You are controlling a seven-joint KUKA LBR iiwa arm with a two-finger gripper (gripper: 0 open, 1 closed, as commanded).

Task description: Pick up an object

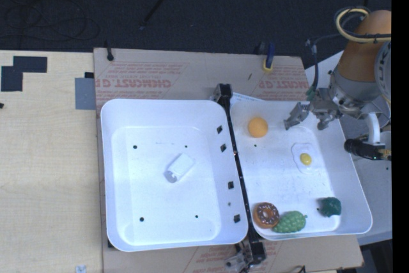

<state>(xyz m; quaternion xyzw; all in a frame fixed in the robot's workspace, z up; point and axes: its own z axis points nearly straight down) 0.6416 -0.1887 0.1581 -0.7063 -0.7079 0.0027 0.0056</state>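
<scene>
A: Gripper (308, 117) sits at the 1 o'clock corner of the right bin (358, 192), hung off the grey arm with its orange band (367, 35). 2 dark fingers splay outward, left one low toward 8 o'clock, right one toward 4 o'clock. Gap between them reads as spread apart, nothing in it.

B: Nearest candidates?

A: Orange ball (258, 127), at 9 o'clock from the gripper, near but apart. Round, so no long axis to log. Fried egg toy (304, 157) lies at 6 o'clock from the gripper, just below it, not touching. White oval with yolk in the middle; long axis runs roughly 12 to 6, slightly leaned.

B: Rest of the right bin?

A: 3 items along the near edge, well apart from the gripper. Donut (265, 214) at 7 o'clock of the bin, flat, hole up. Green grape bunch (290, 222) touching the donut's right side, long axis about 8 to 2, narrower end toward 2. Dark green broccoli piece (330, 206) at 5 o'clock of the bin, standing clear of the grapes; orientation too small to tell.

B: Left bin?

A: Left bin (121, 118) bears 1 white cylinder-like piece (179, 167) near its centre, long axis about 7 to 1. Pale against the floor, detail hard to read. It lies far across the black divider (231, 156) from the gripper, at roughly 8 o'clock.
</scene>
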